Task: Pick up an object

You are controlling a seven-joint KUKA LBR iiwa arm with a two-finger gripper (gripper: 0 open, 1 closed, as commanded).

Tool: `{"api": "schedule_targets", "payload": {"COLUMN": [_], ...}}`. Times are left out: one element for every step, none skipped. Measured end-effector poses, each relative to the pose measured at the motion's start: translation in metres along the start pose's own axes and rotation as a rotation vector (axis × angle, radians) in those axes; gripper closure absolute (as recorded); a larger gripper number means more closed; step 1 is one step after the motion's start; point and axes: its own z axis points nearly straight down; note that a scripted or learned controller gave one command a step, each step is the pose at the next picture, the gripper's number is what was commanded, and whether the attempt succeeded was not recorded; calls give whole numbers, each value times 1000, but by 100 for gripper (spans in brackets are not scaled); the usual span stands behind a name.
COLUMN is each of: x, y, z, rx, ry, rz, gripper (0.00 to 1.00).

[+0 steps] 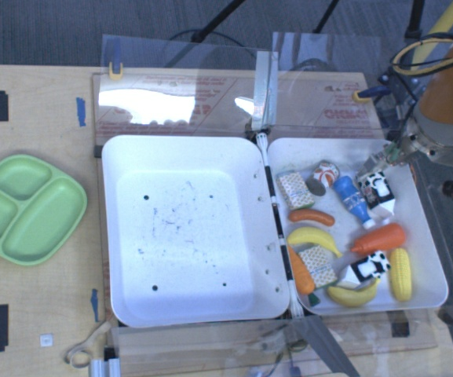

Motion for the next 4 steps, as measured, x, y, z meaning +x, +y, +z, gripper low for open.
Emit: {"api": "schedule_targets", "payload": {"x": [55, 59, 59, 82], "y": [48, 46, 47, -25], "z": [-101, -56, -57, 4], "rx": [39, 42, 41, 14], "ry": [23, 23, 23, 9], "rz": [72, 117, 117, -90], "gripper": [100, 100, 0, 0]}}
